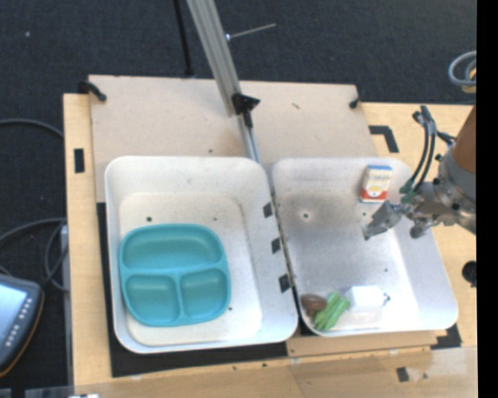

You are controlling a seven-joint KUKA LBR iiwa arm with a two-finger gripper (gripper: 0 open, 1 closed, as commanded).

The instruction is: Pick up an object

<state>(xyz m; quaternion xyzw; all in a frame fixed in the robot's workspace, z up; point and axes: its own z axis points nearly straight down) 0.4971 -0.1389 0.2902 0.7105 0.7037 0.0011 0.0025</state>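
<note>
Altogether, four objects (377,182) in the right bin (332,222); one teal tray (174,274) left.

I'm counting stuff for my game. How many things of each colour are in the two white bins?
Teal: 1, the divided plate in the left bin
Green: 1, a small green thing in the right bin
Brown: 1, a small round thing
White: 1, a small block
Red and white: 1, a little carton
Total: 5
</note>
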